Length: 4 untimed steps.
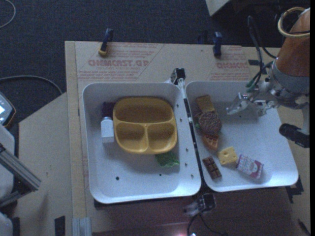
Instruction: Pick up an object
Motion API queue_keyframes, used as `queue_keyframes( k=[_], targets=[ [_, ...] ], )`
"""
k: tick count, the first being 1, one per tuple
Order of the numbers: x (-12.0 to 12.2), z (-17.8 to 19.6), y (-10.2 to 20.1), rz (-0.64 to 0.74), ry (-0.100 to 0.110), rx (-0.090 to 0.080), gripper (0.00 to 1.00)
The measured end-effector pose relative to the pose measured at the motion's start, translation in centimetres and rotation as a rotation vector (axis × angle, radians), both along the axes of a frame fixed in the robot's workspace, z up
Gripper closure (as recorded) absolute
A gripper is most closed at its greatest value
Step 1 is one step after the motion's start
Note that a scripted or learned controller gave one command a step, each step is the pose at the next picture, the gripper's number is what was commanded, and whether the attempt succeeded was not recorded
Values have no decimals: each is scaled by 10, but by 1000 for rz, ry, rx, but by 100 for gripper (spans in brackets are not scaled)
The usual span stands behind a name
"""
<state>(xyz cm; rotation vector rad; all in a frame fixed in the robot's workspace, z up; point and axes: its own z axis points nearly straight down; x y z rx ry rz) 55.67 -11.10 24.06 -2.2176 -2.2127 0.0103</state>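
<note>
From the camera view, two smooth white bins sit side by side on a flat brown table [147, 58] with red letters printed on it. The right bin [275, 146] has small toy foods in it. The end effector [242, 105] is shiny grey metal and hangs over the top part of this bin. I cannot tell if it is open or closed, and nothing sits in it that I can see.

Just to its left are a tan square cracker [205, 103] and a round brown bumpy cookie [210, 123]. Below the cookie is an orange waffle [210, 141] with a grid on it. Further down from the end effector are a yellow cheese wedge [227, 156] with holes, a dark chocolate bar [212, 167], and a pink and white carton [250, 166].

Far to its left, in the left bin [93, 146], a yellow plastic tray [145, 124] has three parts. A small white bottle [107, 130] stands beside it, and a green leafy piece [168, 160] pokes out under it.

The arm [295, 48] is orange and grey, and it bends down from the right.
</note>
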Motion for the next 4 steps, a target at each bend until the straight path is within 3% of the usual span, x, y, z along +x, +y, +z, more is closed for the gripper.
queue_keyframes(
  k=[1,3,4],
  targets=[
    [2,6,0,2,-12,-2,0],
    [7,-117,5,2,-3,1,0],
    [12,-149,7,3,-19,5,0]
  ],
)
